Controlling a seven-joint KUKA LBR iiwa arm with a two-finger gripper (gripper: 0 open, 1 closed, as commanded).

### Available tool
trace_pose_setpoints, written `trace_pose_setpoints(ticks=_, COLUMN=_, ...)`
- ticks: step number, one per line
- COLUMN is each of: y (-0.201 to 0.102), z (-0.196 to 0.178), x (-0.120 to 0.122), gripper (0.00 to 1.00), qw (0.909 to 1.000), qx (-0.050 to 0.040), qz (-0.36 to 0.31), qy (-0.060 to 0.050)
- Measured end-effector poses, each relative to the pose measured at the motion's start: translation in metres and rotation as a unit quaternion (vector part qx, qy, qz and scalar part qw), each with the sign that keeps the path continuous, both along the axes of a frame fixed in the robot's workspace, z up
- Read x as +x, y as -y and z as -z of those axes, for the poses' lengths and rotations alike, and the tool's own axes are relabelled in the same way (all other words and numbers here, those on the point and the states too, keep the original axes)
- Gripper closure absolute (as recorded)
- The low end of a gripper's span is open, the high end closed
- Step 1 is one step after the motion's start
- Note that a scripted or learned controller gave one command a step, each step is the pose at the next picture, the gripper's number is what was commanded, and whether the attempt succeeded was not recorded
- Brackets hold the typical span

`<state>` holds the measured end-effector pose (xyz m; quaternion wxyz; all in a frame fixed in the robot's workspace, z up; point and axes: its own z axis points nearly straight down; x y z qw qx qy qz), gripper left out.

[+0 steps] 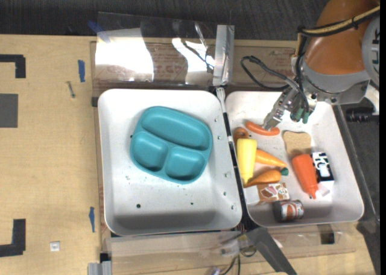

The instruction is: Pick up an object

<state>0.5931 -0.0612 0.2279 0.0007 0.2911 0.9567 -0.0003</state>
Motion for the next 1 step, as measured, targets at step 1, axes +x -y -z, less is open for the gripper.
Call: trace_pose_setpoints(ticks=1, y=-0.0893, z=0.0352, x=-0.0231, gripper=1.00, qw=0.9997, qx=0.0011, qz=0.022, qy=-0.004)
